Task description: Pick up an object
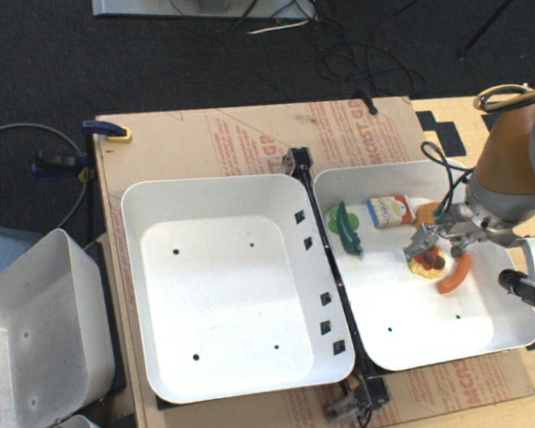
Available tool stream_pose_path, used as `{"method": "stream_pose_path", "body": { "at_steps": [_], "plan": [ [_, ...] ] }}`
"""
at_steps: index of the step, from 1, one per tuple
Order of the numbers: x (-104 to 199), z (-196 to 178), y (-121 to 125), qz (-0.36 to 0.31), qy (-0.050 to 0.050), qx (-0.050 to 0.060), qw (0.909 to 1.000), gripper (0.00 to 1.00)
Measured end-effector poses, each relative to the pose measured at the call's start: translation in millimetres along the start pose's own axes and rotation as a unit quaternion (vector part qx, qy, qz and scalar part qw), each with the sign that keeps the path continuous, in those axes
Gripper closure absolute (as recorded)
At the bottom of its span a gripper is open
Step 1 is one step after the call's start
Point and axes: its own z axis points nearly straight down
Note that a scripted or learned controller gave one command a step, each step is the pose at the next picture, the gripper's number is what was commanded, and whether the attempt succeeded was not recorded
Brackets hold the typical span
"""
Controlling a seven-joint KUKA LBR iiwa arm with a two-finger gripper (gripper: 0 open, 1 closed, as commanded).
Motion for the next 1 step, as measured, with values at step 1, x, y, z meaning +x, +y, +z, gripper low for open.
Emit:
{"method": "stream_pose_path", "body": {
  "at_steps": [1],
  "plan": [
    [21.8, -0.3, 19.8, -0.004, 0.0, -0.002, 1.0, 0.0]
  ]
}}
